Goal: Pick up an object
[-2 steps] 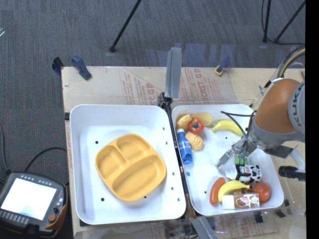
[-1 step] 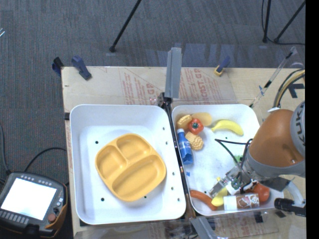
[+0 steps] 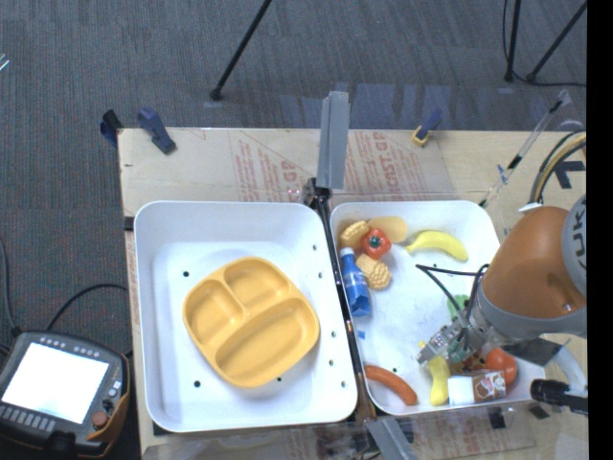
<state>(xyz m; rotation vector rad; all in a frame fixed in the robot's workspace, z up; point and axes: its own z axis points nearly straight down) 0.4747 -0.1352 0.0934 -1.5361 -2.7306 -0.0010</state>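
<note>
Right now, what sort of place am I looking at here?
Most likely a robotics lab test bench. A grey and orange robot arm reaches over two white bins, one holding a yellow divided plate, the other toy food like a banana. A teach pendant sits nearby.

No readable text anywhere.

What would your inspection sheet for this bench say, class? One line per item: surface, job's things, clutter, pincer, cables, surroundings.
Surface: two white bins side by side, left bin, right bin, on a board-covered bench.
Job's things: right bin holds banana, blue bottle, tomato, sausage and other small toy foods.
Clutter: yellow divided plate in left bin.
Pincer: low over right bin's near corner; finger state unclear.
Cables: black leads over right bin.
Surroundings: handheld screen pendant, stand legs, grey carpet.
</note>
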